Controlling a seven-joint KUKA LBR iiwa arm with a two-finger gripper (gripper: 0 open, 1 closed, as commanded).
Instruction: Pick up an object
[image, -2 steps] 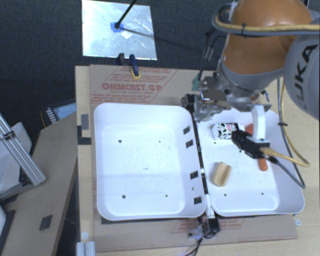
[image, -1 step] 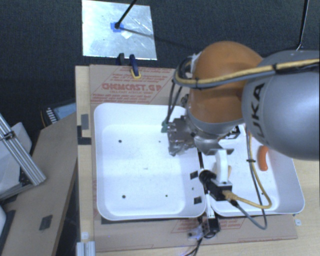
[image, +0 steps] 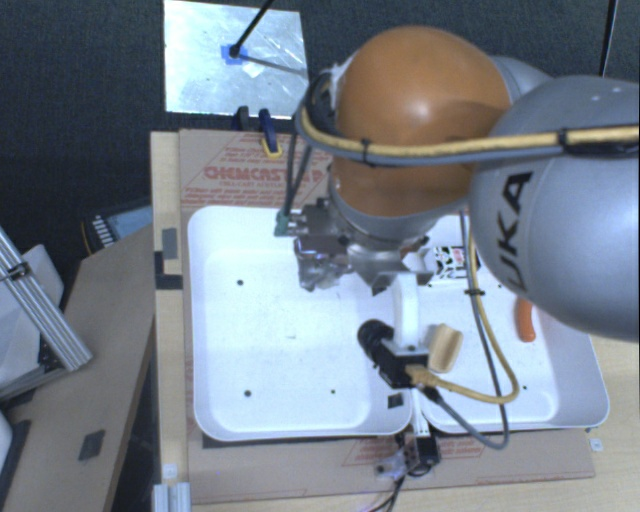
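- The metal end effector (image: 322, 262) hangs under the arm's orange band (image: 420, 100), low over the left shallow white plastic bin (image: 230, 400) near its far right part; whether it is open or closed I cannot tell.
- A tan block (image: 444, 347) lies to its right and nearer the camera, in the right white bin (image: 570, 400).
- A small orange carrot-like piece (image: 524, 320) lies further right.

Dark wall (image: 80, 90), brown cardboard-topped bench (image: 170, 330).
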